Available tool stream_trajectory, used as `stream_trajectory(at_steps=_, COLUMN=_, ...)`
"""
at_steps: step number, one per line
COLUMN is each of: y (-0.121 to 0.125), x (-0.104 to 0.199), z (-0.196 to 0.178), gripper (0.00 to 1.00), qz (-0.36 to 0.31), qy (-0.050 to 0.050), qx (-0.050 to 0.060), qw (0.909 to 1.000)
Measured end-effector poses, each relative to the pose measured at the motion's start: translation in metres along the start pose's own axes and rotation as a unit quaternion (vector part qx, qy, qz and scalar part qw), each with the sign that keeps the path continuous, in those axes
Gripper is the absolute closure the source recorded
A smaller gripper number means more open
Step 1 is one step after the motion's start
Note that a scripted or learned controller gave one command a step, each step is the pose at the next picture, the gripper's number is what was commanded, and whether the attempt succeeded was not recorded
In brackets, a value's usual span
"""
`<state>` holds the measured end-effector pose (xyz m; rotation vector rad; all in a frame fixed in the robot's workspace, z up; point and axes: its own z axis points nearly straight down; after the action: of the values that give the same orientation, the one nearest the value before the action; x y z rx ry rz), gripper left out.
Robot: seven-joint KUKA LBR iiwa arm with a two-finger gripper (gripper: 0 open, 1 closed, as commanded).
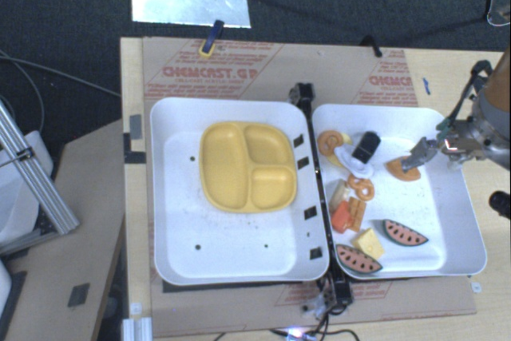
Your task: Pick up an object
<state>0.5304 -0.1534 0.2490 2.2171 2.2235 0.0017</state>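
1. My gripper (411,161) hangs low over the right bin (459,251); I cannot tell its finger spread.
2. An orange toy slice (404,171) lies directly beneath it.
3. The yellow divided plate (246,166) sits in the left bin (172,251).

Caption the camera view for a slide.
Gripper hovers at an orange toy piece in the right bin; yellow divided plate sits in the left bin.

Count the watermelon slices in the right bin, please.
2. One slice lies near the lower right of the right bin. The other slice lies at the bin's lower left edge, beside the cheese. None seems hidden.
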Motion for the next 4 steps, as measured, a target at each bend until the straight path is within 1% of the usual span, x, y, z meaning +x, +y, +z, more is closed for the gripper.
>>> stream_trajectory(at_steps=1, y=-0.025, x=0.039, z=0.147, gripper=0.00, qz=0.000, qy=0.003, qx=0.008, qw=1.0000)
stream_trajectory(at_steps=2, y=0.025, x=0.114, z=0.060, gripper=0.00, qz=-0.004, qy=0.001, qx=-0.004, qw=1.0000)
stream_trajectory(at_steps=3, y=0.023, x=0.110, z=0.053, gripper=1.00, qz=-0.001, qy=0.001, qx=-0.001, qw=1.0000)
stream_trajectory(at_steps=4, y=-0.011, x=0.057, z=0.038, gripper=1.00, qz=0.004, qy=-0.001, qx=0.000, qw=1.0000)
